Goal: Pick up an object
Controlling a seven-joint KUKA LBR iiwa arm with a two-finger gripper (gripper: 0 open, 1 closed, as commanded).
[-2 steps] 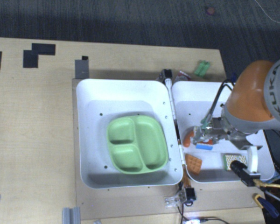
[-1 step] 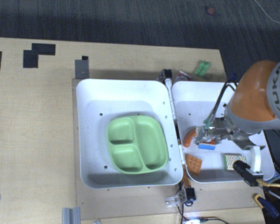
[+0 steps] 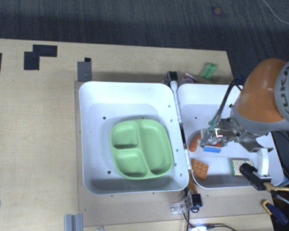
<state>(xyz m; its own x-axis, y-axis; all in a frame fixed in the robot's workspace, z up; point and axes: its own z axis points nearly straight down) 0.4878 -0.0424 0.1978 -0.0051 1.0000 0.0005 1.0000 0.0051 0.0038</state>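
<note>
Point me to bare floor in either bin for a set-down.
Left bin: bare strip behind and left of the green divided tray. Right bin: bare back part, toward the far rim. Its front is crowded: gripper, orange piece, blue piece, waffle-like piece, patterned card.

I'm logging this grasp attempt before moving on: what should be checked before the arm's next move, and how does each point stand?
1. Gripper is over the right bin, where the loose items lie: ok.
2. Candidates within the bin: a blue piece, an orange-red piece and a waffle-like tan piece: ok.
3. Something held between the fingers: cannot tell, the wrist hides them.
4. Whether the gripper touches the blue piece or hovers above it: cannot tell.
5. Green divided tray sits in the left bin, apart from the gripper: ok.
6. Dark cable runs down to the wrist, near the bin's wall; snag risk: cannot tell.
</note>
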